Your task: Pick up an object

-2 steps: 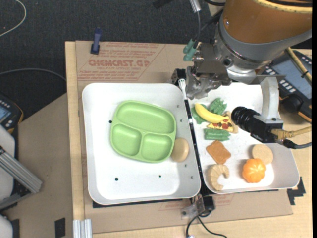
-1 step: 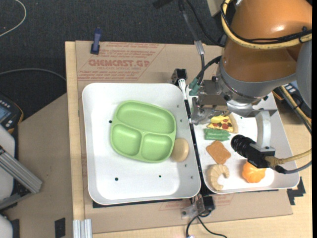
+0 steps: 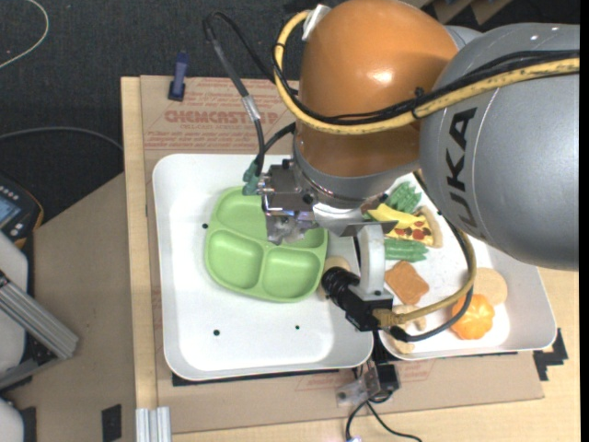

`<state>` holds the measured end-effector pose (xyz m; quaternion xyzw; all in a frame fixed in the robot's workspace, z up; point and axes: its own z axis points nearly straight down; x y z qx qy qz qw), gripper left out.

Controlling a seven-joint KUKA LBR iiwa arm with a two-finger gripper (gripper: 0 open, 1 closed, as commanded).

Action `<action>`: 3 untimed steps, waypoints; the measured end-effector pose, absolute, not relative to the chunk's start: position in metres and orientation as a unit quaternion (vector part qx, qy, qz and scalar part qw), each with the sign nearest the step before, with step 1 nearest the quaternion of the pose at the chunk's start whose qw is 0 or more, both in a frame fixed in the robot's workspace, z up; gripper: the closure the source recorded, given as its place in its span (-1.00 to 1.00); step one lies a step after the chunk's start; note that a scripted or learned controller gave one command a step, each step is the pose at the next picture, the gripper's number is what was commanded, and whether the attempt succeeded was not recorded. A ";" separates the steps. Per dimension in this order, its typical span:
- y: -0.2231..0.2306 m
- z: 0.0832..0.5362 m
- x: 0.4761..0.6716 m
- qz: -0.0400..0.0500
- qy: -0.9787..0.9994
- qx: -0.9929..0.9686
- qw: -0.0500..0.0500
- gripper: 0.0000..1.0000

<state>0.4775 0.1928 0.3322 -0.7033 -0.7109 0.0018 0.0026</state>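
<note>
Bench surface (image 3: pixel 138 247) shows at the far left as tan board, bearing the left bin (image 3: pixel 184 320), a shallow white tray. Inside it lies a green divided plate (image 3: pixel 253 261), three compartments visible, resting flat toward the bin's right half and upper middle. Just above the plate's right rim hangs the gripper (image 3: pixel 287 221), a cluster of metal and cabling under the arm's orange band (image 3: pixel 368 63). It sits over or at the plate's upper right compartment, but the mechanism is too cluttered to tell whether it is apart or closed, so I cannot tell, and nothing can be seen held by it.

Further right, the right bin (image 3: pixel 529 325) holds a heap of toy food: a pizza slice (image 3: pixel 419 226), a green leafy piece (image 3: pixel 403 196), a brown cracker-like square (image 3: pixel 407 284), an orange fruit (image 3: pixel 475 319) and a pale round disc (image 3: pixel 490 286) beside it.

By my reading, the step in hand is the descent or grasp attempt on the green plate, the likeliest target given where the wrist hovers. The next move calls for catching the plate's thin rim squarely, then lifting straight up; a shallow bite on that smooth edge could easily slip.
</note>
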 end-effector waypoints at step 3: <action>0.112 0.337 0.479 0.002 -0.705 -0.709 0.001 1.00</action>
